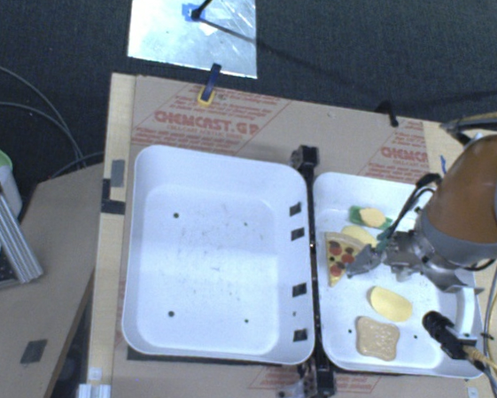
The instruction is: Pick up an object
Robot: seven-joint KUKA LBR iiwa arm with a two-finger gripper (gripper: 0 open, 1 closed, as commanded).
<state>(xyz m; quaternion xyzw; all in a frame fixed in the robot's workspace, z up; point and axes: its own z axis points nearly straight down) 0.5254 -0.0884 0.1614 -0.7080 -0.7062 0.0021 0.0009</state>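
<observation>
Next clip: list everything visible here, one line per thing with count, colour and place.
bins: 2, white, side by side on the bench
pizza slice: 1, yellow with red spots, right bin near the divider
yellow-and-green piece: 1, right bin, far end
pale yellow piece: 1, right bin, middle
toast slice: 1, tan, right bin, near end
cardboard sheet: 1, brown with red print, under the bins
arm: 1, grey and orange, over the right bin
gripper: 1, dark, beside the pizza slice
</observation>
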